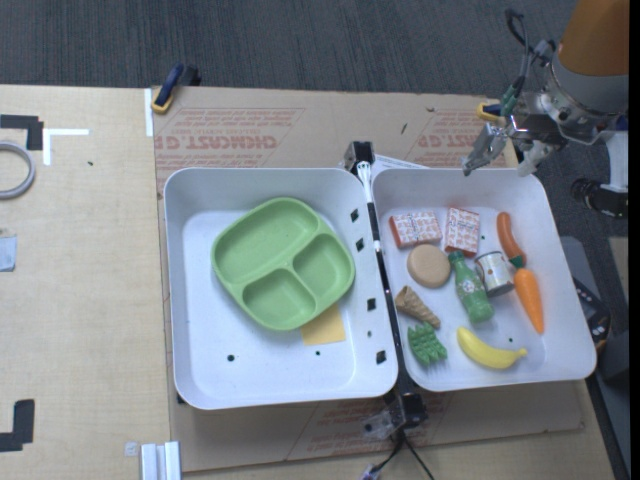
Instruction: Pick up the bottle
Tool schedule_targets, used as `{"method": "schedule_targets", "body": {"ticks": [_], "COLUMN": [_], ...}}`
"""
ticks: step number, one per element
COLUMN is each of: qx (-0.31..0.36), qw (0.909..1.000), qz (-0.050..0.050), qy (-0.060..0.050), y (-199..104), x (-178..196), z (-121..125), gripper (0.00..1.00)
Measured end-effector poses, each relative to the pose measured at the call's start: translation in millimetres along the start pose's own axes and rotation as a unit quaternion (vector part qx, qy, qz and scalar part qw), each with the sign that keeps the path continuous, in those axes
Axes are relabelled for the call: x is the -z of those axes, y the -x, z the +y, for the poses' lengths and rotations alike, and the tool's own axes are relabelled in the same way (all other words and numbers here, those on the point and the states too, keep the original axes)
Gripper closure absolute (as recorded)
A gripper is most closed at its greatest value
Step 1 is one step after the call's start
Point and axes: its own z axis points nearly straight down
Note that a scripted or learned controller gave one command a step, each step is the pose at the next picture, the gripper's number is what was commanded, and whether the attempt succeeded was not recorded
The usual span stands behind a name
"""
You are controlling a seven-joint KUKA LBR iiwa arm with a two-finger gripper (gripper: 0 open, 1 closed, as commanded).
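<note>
Two shallow white bins (pixel 190 368) are sitting side by side; my gripper (pixel 490 148), fingers apart, is hovering over the right bin's far edge, while the small green plastic bottle (pixel 470 288) is lying mid-bin.

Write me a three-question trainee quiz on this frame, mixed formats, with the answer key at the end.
1. True or false: the green bottle lies in the same bin as the green divided plate.
2. Which item touches or nearly touches the bottle on its camera-right side? A) banana B) silver can C) ice cream cone
3. Fill in: the gripper is above the far rim of the ______ bin, away from the bottle.

Key: 1 false, the bottle is in the right bin and the plate in the left bin. 2 B. 3 right.
</note>
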Motion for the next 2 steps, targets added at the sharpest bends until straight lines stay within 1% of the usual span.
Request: {"method": "schedule_targets", "body": {"ticks": [1,2], "qx": [0.001,-0.002], "qw": [1.0,1.0], "qz": [0.0,0.0], "qy": [0.0,0.001], "y": [0.3,86.7], "x": [9.6,-8.3], "z": [0.4,-36.6], "gripper": [1.0,1.0]}}
